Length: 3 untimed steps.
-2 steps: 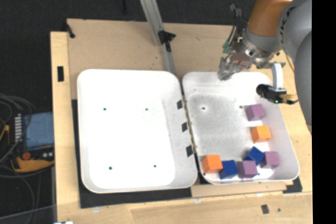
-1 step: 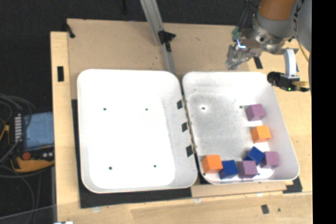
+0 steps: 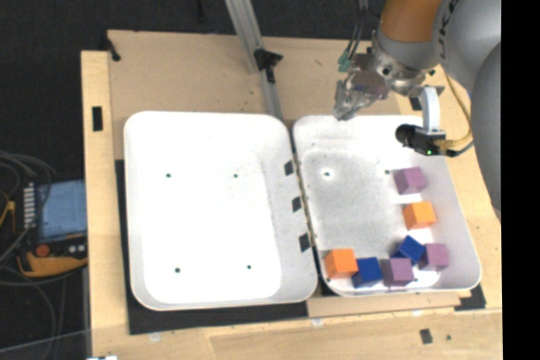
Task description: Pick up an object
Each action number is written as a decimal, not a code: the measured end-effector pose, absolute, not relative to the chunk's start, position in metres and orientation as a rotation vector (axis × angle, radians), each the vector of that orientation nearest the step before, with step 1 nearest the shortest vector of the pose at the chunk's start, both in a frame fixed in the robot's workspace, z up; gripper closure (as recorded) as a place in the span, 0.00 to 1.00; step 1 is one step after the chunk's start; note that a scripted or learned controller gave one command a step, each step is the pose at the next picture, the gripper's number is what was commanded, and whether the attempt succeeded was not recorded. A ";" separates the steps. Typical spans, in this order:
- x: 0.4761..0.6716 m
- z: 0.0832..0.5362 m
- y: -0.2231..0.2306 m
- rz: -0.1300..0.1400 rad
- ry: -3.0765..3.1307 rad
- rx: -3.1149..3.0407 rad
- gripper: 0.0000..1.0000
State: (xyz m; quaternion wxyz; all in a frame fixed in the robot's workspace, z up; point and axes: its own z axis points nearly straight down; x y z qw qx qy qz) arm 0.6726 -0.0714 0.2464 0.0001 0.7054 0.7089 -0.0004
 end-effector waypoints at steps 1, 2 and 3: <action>0.666 0.254 -0.019 0.001 2.230 2.215 1.00; 0.657 0.249 0.029 -0.002 2.230 2.216 1.00; 0.654 0.237 0.079 -0.004 2.231 2.217 1.00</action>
